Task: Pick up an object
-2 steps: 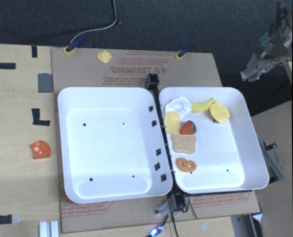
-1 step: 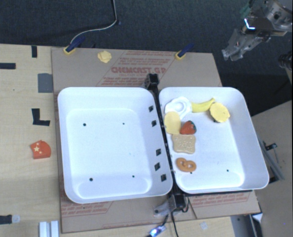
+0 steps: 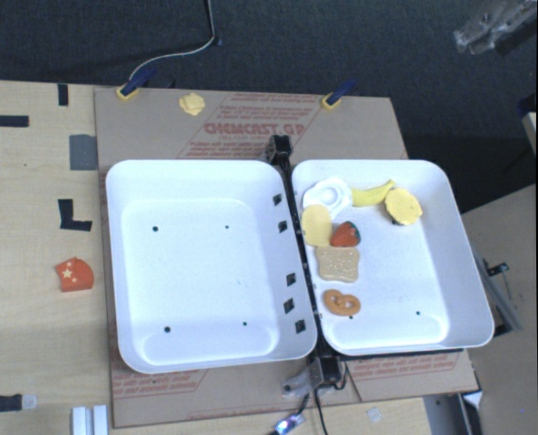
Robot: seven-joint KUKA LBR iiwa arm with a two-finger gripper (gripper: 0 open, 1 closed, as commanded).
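A dark backdrop lies behind the bench (image 3: 33, 198), which carries a cardboard sheet and two shallow white bins side by side. The tool (image 3: 491, 21) hangs blurred in the upper right corner, high and well clear of both bins; whether it is open or closed cannot be told, and nothing is seen in its grip. Nearest it is the right bin (image 3: 432, 279), where the toy foods cluster by the left wall: a fried egg (image 3: 328, 193), a banana (image 3: 373, 194), a yellow round piece (image 3: 403, 207), a yellow slice (image 3: 316, 226) touching a red tomato (image 3: 345, 235), a slice of toast (image 3: 338, 263) and a pretzel (image 3: 341, 304). The yellow round piece looks the best target, as it has bare floor around most of it; the arm should descend squarely over it. The left bin (image 3: 196, 270) lies beyond.
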